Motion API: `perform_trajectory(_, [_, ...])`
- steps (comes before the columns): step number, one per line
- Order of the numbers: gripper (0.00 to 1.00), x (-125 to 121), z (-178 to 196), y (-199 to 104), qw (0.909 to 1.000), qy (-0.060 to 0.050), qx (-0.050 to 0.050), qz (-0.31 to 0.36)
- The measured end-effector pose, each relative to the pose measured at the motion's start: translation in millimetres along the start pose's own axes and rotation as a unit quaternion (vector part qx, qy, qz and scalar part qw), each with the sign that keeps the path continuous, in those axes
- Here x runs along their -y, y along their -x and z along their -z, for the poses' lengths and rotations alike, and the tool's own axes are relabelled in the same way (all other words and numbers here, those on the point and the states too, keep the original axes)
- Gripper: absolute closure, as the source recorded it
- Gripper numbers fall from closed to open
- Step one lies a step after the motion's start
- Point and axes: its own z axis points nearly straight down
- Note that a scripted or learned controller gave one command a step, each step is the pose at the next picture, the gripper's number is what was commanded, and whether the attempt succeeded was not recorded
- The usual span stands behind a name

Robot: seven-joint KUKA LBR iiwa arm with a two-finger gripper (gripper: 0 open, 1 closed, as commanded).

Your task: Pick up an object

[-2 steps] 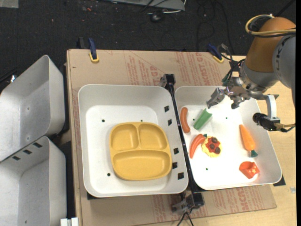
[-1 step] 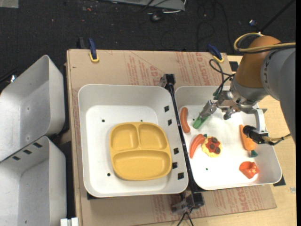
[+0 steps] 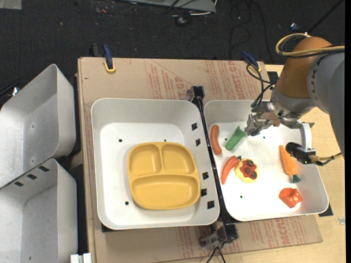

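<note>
The gripper (image 3: 253, 126) hangs over the right bin (image 3: 315, 193), its tip touching the upper end of a green cucumber-like piece (image 3: 235, 138). That piece lies tilted, just right of the sausage (image 3: 215, 139). Below it sit a red chili (image 3: 228, 169) and small pizza (image 3: 247, 170) (touching each other), with a carrot (image 3: 288, 160) and red pepper (image 3: 290, 196) farther right. The yellow divided plate (image 3: 163, 175) fills the left bin (image 3: 104, 163).

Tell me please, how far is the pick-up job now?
Done: the two-finger gripper has reached the right white bin, beside the green toy vegetable. In hand: nothing visibly lifted; the orange carrot, red chili pepper and others lie on the bin floor. Left: grasp and raise one object.
</note>
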Motion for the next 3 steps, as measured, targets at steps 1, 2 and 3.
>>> perform_trajectory(1, [1.00, -1.1, 43.4, 2.0, 1.0000, 0.002, 0.000, 0.000])
perform_trajectory(2, [1.00, -4.1, 87.9, -2.4, 1.0000, 0.003, 0.000, 0.002])
perform_trajectory(3, [1.00, -6.7, 131.2, -1.4, 1.0000, 0.002, 0.000, 0.002])
